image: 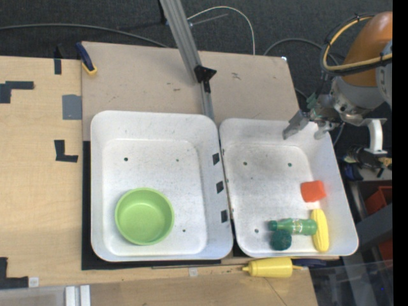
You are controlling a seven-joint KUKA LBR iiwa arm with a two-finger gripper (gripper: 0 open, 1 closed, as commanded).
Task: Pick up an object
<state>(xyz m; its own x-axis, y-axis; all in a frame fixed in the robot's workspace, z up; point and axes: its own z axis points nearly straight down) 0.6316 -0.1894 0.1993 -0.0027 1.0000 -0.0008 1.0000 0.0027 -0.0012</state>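
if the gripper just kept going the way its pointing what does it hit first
The gripper hangs over the back right corner of the right bin, fingers aimed down and to the image left. Going straight on, it would likely meet bare bin floor first, though depth is hard to judge; the orange block lies off that line.

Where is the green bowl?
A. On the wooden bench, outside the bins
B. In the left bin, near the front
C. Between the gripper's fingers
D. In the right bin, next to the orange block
B: the green bowl sits in the left bin, toward its front corner, while the orange block lies in the right bin and the gripper is up over that bin's far edge.
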